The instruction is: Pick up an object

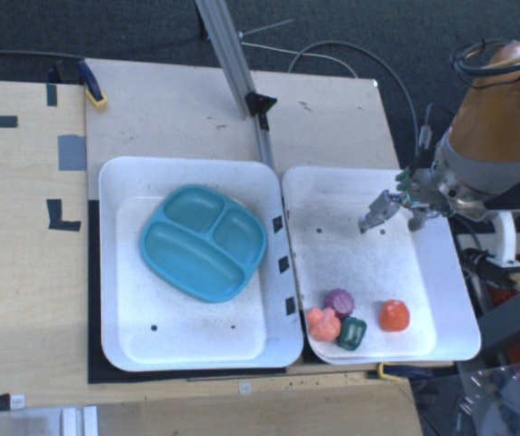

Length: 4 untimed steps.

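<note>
The gripper [393, 213] is held open and empty over the right bin's [442, 271] far part. Four objects are clustered near its near edge: purple [339, 301], orange-pink [324, 324], green [352, 332], pointing near-left, and red [394, 315]. A blue plate [204, 242] lies in the left bin [119, 271].

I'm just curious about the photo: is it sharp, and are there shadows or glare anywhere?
Camera view: light is soft and even, with little glare on the white bins; the blue plate casts a faint shadow; the gripper and the small toys look soft and slightly blurred, so fine detail is lost.
</note>
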### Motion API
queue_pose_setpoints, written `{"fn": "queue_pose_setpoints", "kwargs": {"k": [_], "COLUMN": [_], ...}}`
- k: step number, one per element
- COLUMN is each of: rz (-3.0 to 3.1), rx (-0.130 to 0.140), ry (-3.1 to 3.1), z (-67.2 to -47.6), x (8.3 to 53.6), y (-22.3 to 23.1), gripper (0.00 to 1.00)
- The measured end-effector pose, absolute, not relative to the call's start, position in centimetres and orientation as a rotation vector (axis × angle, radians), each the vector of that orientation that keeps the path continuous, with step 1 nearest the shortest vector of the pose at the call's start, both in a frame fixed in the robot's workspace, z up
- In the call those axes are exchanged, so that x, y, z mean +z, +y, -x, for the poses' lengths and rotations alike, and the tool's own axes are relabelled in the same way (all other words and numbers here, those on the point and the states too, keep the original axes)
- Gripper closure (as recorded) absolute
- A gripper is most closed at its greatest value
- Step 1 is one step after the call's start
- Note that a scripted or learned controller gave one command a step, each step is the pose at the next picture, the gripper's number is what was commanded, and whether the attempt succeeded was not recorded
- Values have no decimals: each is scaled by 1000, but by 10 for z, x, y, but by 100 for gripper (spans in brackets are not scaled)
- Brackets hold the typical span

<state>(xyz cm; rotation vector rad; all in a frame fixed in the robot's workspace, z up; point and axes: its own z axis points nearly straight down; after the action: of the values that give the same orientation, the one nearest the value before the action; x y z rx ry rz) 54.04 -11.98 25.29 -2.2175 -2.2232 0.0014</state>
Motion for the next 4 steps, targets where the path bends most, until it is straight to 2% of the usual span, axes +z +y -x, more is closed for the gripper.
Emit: {"fn": "queue_pose_setpoints", "kwargs": {"k": [1, 3, 4], "rz": [2218, 2215, 2221], "rx": [1, 9, 2], "ry": [-2223, -2217, -2223], "z": [-540, -530, -531], "x": [253, 135, 88], "y": [-120, -128, -129], "gripper": [0, 0, 0]}}
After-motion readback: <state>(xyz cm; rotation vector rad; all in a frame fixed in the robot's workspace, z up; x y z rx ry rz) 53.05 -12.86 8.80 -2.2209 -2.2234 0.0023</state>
